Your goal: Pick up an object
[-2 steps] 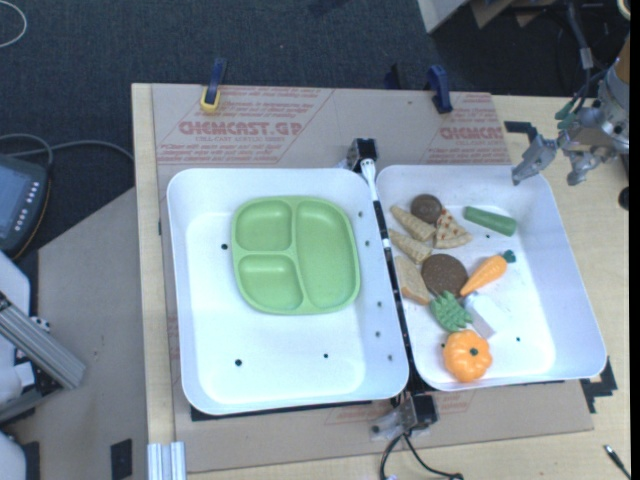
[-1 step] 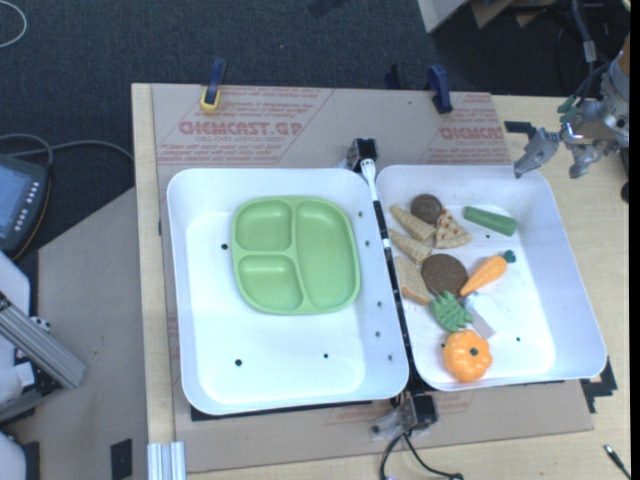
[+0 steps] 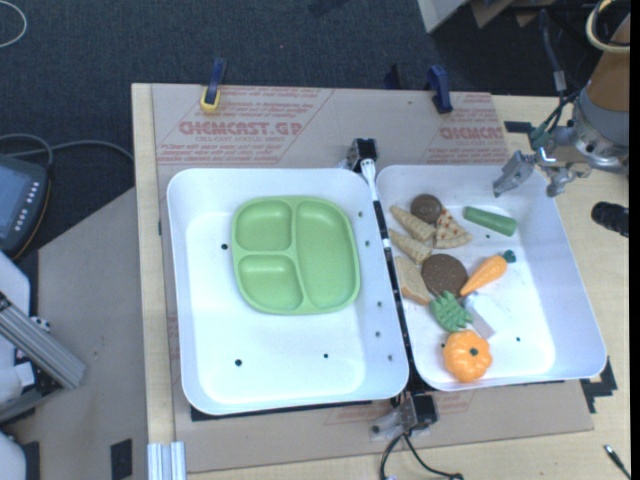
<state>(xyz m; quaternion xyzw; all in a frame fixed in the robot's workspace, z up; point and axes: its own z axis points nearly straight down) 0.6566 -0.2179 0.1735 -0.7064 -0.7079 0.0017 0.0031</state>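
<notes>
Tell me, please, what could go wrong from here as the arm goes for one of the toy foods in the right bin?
1. The toy foods are crowded: the carrot touches the brown cookie, so a grasp may catch two or slip.
2. The gripper hangs near the bin's far rim; a descent there could hit it.
3. The green cucumber piece is round and may roll away.

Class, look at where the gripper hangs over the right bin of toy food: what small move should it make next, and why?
Probably descend toward the green cucumber piece. The gripper hangs above the right bin's upper edge with nothing between its fingers, and that piece lies nearest, apart from the carrot and the crowded food pile.
</notes>
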